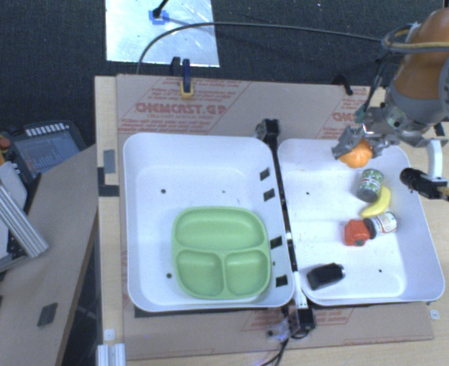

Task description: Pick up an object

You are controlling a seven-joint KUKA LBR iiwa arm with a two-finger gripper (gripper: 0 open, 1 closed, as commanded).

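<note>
My gripper (357, 145) hangs over the back of the right bin (315, 227), with the arm coming in from the upper right. A small orange (356, 157) sits between its fingers, with its top tucked under the fingertips, so the gripper is shut on it. Lower in the same bin lie a green can (371, 183), a yellow banana (378, 202) and a small bottle with a red cap (367, 229). A black block (325, 275) rests near the bin's front left corner.
The left bin (148, 204) holds a green divided plate (221, 252) at its front. A black divider (279, 204) runs between the bins. Cables (426, 185) and a black fitting hang at the right bin's right rim.
</note>
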